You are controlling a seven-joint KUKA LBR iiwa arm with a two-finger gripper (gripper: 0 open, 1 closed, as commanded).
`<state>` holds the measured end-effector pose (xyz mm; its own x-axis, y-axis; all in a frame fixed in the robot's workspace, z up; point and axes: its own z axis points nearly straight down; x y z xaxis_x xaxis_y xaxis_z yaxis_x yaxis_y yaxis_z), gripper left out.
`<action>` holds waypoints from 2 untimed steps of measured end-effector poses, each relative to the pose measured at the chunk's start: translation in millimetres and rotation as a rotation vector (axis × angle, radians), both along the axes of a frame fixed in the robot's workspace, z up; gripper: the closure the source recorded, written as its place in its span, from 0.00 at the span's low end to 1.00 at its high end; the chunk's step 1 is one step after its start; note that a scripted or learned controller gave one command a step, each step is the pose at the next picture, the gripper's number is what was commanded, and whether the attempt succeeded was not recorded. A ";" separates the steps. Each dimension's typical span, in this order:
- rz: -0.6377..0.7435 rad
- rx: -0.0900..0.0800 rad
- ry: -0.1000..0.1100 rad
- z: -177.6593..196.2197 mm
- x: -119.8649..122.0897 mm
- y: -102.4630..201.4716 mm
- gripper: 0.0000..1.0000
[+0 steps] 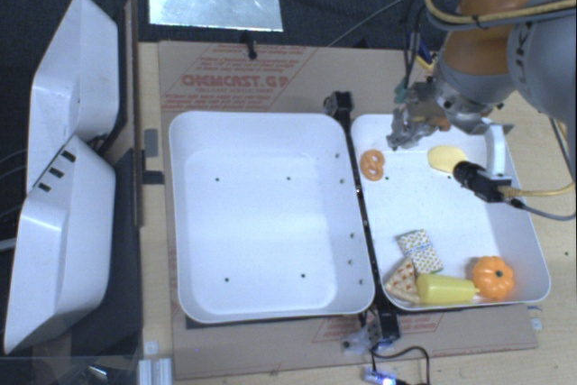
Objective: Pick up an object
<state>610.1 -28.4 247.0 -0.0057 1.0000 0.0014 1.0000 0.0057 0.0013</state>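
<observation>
1. Gripper (403, 136) hangs low over the far end of the right bin (527, 239), near its far-left corner. We cannot tell whether it is parted or closed; nothing reads as held.
2. Nearest candidate is the pretzel (371, 163), just beside the gripper on its near-left, flat on the bin floor close to the divider between the bins. We judge it the likely target.
3. Handling guess: small, light, rigid toy food, thin and flat, so it sits low and may skid on the smooth floor. Best hold looks like a pinch across the outer loop from straight above.
4. Risk: the divider wall crowds the left side, so one finger may clip it.
5. Yellow flat piece (444, 159) lies just right of the gripper; also light, but thin and hard to get under.
6. Near end holds an orange pumpkin (492, 277), a yellow block (444, 288), a cracker (420, 250) and a wedge (402, 280), bunched and touching, so harder to single out.
7. Pumpkin is round, probably slippery; grip across the widest part.
8. Left bin (189, 221) sits alongside.
</observation>
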 end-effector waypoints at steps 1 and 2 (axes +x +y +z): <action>-0.001 0.000 0.002 -17.5 21.4 51.0 1.00; -0.001 0.000 0.001 -18.5 30.7 101.2 1.00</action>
